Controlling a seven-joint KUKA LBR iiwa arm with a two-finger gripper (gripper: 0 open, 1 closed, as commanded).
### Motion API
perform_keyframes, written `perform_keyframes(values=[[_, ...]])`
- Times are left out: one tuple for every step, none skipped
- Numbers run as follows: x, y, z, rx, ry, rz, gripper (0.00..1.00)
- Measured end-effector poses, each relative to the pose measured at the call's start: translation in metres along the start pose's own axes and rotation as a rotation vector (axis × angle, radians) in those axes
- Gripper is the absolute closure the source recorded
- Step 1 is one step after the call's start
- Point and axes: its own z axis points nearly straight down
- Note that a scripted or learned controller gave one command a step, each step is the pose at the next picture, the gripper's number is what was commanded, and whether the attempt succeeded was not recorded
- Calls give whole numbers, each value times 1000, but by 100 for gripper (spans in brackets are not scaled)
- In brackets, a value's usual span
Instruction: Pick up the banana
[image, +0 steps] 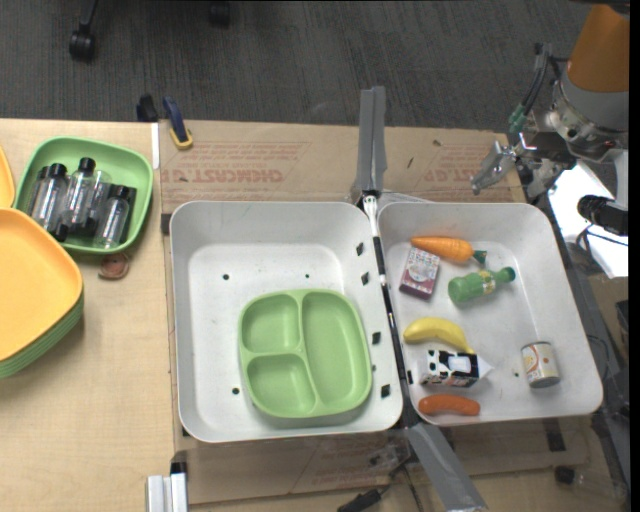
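Sausage (449, 405) at bin (560, 250) front | banana (436, 332) unobstructed | gripper (497, 166) state unclear

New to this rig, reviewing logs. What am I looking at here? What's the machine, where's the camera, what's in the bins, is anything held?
One fixed camera looks down at a slant on a bench with two white bins. The grey arm with the orange band enters at upper right; its tool hangs above the right bin's far rim, with nothing seen in it. That bin holds the banana, a carrot, a green bottle, a small box, a cow-print carton, a can and a sausage. The left bin holds a green tray.
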Motion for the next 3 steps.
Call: perform_keyframes(values=[[46, -7, 96, 0, 0, 50, 0], [61, -11, 96, 1, 0, 334, 0], [63, 4, 91, 0, -1, 825, 0]])
